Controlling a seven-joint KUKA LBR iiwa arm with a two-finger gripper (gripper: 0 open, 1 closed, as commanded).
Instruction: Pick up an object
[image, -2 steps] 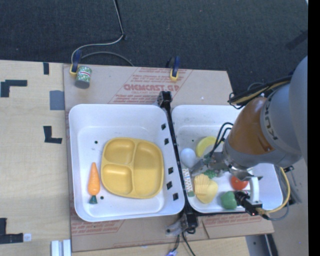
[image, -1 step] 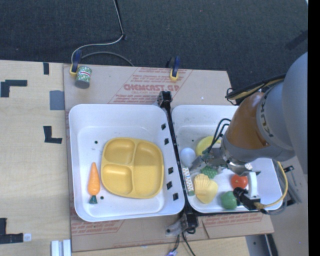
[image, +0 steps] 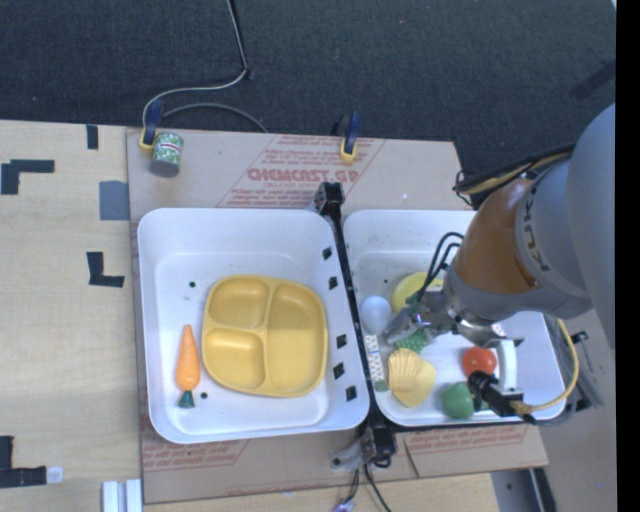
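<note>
In the right-hand white bin (image: 560, 330), under the grey arm (image: 560, 230) with its orange band, sits a cluster of small toy foods, and the gripper (image: 415, 325) hangs low among them; whether it is released or clenched I cannot tell, and nothing shows as grasped. Beside this bin, the left bin (image: 160, 300) bears a yellow divided plate (image: 265, 335), too wide and flat for an easy hold, with a toy carrot (image: 187, 360) lying just beside the plate's left edge. Back at the cluster, the largest piece is a pale yellow ridged shell-like toy (image: 410, 375), just below the gripper; it looks like light, stiff plastic, and its ridges should give purchase if taken across its narrow sides. Smaller and rounder are a green toy (image: 457, 400), a red tomato-like toy (image: 478, 358) and a pale blue ball (image: 374, 312); these look smooth and likely to roll or slip unless pinched across the middle.
</note>
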